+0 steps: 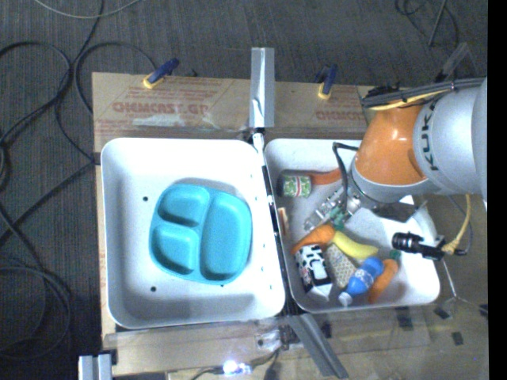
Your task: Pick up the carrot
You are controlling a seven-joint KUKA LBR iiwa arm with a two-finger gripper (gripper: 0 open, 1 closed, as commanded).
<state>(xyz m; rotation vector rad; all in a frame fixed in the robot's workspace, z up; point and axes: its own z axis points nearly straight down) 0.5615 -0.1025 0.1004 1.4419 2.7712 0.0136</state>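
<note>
Down in the right bin (428, 291), the hand (337, 210) is hanging low over the clutter, its metal fingers (329, 208) pointing toward the bin's middle from under the orange band (388, 149) of the arm (455, 133). How far the fingers are standing apart cannot be told from this slanted view, and nothing is showing clearly between them. The carrot (317, 236) is lying just below and left of the fingertips, its orange body slanting across the bin floor, touching or almost touching the yellow banana (354, 248) beside it. Whether the fingertips are actually resting on the carrot cannot be told. A black-and-white carton (314, 267) is sitting against the carrot's lower side, with a blue-capped bottle (360, 279) and another orange piece (383, 275) lying further right. A small green can (297, 185) is lying near the bin's upper left corner, well apart from the hand. In the left bin (119, 275), a blue divided tray (202, 232) is sitting alone. Both bins are resting side by side on the cardboard-covered tabletop (158, 109).
</note>
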